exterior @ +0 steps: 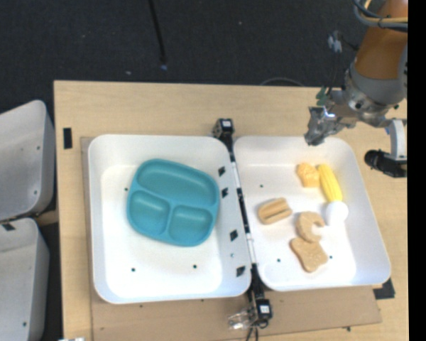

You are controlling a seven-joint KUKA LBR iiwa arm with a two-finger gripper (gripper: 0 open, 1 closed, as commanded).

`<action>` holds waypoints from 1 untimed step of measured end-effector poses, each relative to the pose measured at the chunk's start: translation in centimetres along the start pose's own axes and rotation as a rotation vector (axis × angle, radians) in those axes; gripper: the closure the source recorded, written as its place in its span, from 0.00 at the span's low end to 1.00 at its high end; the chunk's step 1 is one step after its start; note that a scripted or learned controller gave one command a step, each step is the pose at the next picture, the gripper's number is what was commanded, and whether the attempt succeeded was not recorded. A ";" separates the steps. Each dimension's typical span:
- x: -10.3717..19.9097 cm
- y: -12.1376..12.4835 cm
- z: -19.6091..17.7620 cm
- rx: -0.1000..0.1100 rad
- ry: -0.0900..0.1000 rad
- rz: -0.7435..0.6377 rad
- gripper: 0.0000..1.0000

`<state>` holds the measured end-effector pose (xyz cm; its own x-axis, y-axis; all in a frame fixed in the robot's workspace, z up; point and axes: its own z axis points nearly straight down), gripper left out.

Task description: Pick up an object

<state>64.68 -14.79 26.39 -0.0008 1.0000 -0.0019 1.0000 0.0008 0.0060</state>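
Observation:
My gripper hangs over the back edge of the right bin, above and behind the food items. In that bin lie a yellow corn cob, a small orange-yellow piece, a tan bread roll, a curved tan piece, a tan cookie-like piece and a small white object. Nothing shows between the gripper's fingers. The arm, with its orange band, comes in from the upper right.
The left bin holds a teal divided plate. A black clip sits at the back of the divider between the bins. The wooden bench surrounds both bins. White panels stand at the far left.

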 end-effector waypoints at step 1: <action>5.0 -2.0 -0.7 0.006 0.003 -0.004 1.00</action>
<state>62.72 -9.79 27.06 -0.0053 1.0000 0.0006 1.0000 0.0053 0.0005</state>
